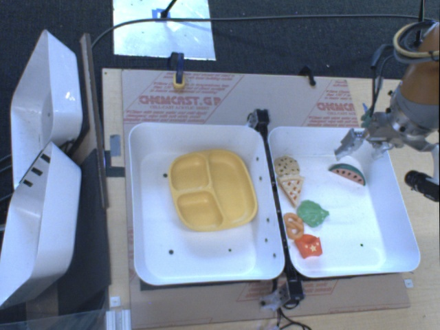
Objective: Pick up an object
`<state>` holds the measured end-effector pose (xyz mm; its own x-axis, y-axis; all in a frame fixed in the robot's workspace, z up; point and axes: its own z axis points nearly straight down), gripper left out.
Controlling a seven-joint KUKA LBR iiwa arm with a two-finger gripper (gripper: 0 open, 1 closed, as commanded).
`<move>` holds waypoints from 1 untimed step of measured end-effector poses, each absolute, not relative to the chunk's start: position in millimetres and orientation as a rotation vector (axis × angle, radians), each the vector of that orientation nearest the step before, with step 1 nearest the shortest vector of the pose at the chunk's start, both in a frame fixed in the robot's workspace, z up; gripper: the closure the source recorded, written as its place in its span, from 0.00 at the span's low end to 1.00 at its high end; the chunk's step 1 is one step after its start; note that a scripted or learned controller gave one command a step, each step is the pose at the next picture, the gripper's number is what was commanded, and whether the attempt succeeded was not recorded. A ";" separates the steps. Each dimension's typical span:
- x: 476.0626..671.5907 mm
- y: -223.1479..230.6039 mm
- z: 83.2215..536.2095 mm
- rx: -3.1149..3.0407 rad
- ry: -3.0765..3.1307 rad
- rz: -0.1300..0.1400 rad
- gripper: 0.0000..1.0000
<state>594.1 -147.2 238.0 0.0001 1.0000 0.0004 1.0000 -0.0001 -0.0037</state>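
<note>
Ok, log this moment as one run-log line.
gripper: over right white bin, just above watermelon slice toy | grasp: none seen | yellow divided plate: in left white bin

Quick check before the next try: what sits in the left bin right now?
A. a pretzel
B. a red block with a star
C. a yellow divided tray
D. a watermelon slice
C: the yellow divided tray lies in the left bin; the small food pieces all lie in the right bin.
</note>
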 end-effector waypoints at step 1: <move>595.1 -147.1 240.4 -2.221 -2.223 -0.001 0.00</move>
<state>595.1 -147.1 240.4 -0.0005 1.0000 -0.0002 1.0000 0.0005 0.0010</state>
